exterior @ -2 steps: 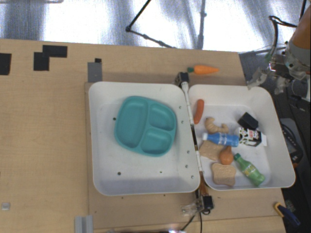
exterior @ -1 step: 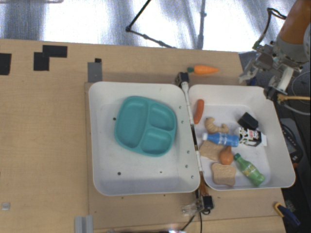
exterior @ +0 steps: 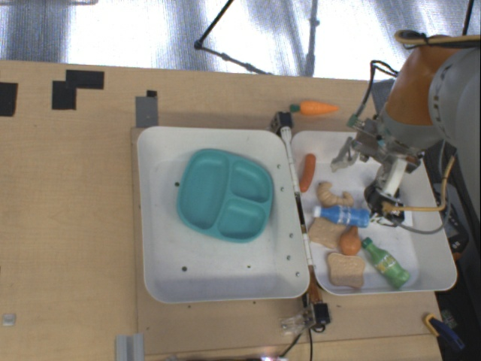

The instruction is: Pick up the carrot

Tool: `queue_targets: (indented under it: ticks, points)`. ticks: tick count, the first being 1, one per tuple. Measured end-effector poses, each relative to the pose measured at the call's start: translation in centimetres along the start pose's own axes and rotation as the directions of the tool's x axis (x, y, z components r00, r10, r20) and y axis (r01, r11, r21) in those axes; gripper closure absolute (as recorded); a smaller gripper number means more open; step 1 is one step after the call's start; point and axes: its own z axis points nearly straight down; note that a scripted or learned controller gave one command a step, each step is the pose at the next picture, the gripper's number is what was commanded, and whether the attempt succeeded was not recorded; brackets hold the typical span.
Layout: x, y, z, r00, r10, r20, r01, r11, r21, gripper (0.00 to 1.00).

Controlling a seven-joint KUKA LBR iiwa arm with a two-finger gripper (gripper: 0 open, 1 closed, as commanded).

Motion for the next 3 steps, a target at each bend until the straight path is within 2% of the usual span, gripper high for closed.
queue_targets:
  ticks: [1, 2, 3]
  points:
    - [1.4, 5.7, -13.6, 0.999, 0.048, -0.004, -0.048, 0.999, -0.027, 0.0]
    - [4.0, -1.0, -4.7, 0.999, -0.053, 0.002, 0.053, 0.999, -0.003, 0.0]
    - [-2.8, 6.8, 0.9, 1.0, 0.031, 0.005, -0.031, 0.999, -0.008, 0.0]
